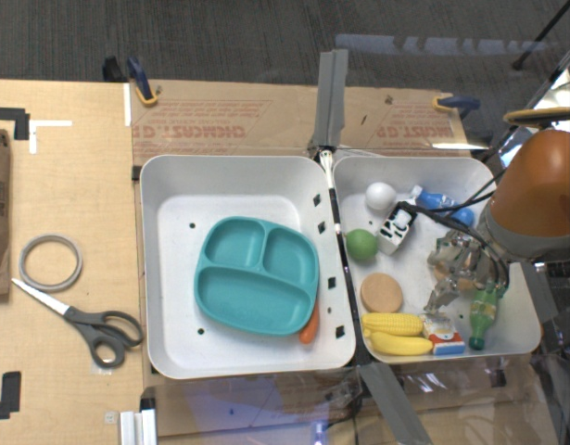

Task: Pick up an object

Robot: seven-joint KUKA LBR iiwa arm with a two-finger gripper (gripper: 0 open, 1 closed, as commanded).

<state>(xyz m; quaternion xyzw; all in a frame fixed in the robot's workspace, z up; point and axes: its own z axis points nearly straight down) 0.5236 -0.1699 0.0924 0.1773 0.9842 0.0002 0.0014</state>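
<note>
Claw [456, 272] hovers over 1 green bottle [482, 313].

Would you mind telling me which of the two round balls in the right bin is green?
The green ball sits beside the divider, above the tan disc; the other ball, farther back, is white.

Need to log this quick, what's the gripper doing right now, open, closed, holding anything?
Gripper: low in the right bin, beside the green bottle; open or closed cannot be told, and nothing shows in its grasp.
</note>
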